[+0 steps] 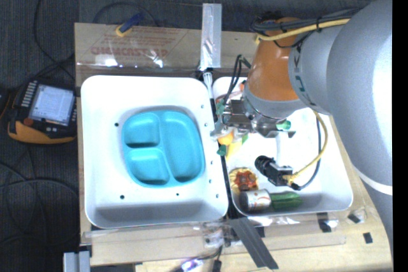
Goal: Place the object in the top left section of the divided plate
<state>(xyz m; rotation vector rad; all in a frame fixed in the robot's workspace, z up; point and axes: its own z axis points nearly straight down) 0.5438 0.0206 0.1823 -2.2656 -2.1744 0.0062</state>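
Jaws (224, 137) hidden under the wrist, state unclear, above a yellow object (229, 144); blue divided plate (162, 146) sits left.

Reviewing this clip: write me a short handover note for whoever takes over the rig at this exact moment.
Pincer: low over the left edge of the right bin, against the divider; the wrist hides its fingers, so open or shut is unclear. A small yellow and green item sits right at it; a grasp cannot be confirmed.
Divided plate: blue, in the left bin, with nothing in its sections.
Also in the right bin: a can, a green item, a reddish-brown item.
Done: nothing placed yet.
Left: secure an object and set it in the plate's top left section.
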